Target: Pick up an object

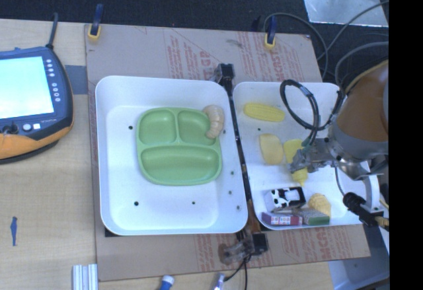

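The right bin [330, 94] holds several items. A yellow corn cob [264, 111] lies near its far side, with a pale yellow block [269, 148] below it. Beside the block is a brighter yellow piece [293, 148]. My gripper [301, 164] hangs low over the bin's middle, right on that yellow piece, and more yellow shows just below it. A black-and-white toy [285, 198], a small yellow item [320, 203] and a flat colourful pack [296, 218] lie along the near side. I cannot see anything held.
The left bin [112, 150] bears a green divided plate [177, 146], and a beige curved piece [214, 121] rests on the plate's right rim. A tablet-like pendant [30, 97] sits on the bench at far left. A black cable [301, 100] loops over the right bin.
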Action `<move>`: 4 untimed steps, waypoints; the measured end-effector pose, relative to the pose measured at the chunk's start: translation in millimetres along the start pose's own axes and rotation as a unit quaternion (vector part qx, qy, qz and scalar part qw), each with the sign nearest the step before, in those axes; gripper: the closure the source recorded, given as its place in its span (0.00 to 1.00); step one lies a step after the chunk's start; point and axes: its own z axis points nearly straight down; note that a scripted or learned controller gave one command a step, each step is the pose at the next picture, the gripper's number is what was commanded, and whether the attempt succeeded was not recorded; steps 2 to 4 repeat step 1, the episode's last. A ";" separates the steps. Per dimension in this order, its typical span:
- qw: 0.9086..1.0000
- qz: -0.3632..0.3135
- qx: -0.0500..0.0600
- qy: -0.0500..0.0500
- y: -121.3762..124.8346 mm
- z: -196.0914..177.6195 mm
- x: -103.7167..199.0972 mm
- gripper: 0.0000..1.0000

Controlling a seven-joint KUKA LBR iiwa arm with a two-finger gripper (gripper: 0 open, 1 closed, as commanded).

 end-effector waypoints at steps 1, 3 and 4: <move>1.000 0.002 -0.001 0.002 25.4 -76.1 82.4 1.00; 1.000 0.002 -0.001 0.002 25.4 -76.1 82.4 1.00; 1.000 0.002 -0.001 0.002 25.4 -76.1 82.4 1.00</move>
